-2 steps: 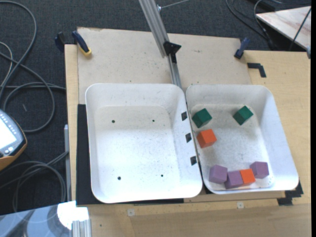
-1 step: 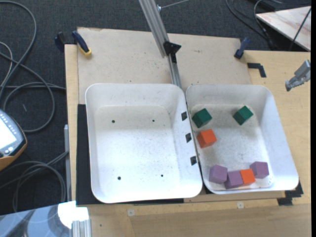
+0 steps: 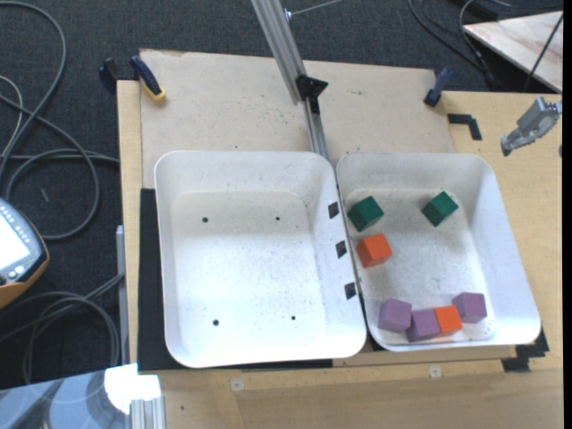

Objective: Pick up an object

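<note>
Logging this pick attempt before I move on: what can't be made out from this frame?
- Gripper, camera view: cut off by the right edge; finger state unreadable.
- Purple cube: partly hidden behind the orange cube pressed against it.
- Grey device: cut off by the left edge.

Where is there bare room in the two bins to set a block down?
The left bin has bare floor from wall to wall. In the right bin, free patches lie between the two green blocks and mid-floor, right of the lone orange block. The near edge is crowded: three purple blocks and an orange one.
</note>
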Robot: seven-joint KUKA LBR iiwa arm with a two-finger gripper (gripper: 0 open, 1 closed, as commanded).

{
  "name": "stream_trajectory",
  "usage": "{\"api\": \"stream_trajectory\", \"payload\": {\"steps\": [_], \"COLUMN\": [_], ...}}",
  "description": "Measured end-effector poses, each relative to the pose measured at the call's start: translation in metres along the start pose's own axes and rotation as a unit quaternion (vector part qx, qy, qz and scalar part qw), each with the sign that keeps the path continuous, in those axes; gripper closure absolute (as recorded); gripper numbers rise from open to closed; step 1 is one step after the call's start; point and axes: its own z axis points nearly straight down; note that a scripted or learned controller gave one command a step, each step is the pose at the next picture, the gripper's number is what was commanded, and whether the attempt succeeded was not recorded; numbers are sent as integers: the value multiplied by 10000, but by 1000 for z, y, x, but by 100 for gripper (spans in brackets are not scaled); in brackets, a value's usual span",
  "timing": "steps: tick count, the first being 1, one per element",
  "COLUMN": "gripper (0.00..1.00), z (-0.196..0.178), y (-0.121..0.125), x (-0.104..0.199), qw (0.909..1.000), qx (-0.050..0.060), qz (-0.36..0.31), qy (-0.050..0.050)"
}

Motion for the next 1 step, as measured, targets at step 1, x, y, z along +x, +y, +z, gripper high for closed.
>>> {"api": "stream_trajectory", "payload": {"steps": [1], "gripper": [0], "z": [-19], "y": [-10], "x": [32], "qw": [10000], "qx": [-3], "qz": [3], "qy": [0]}}
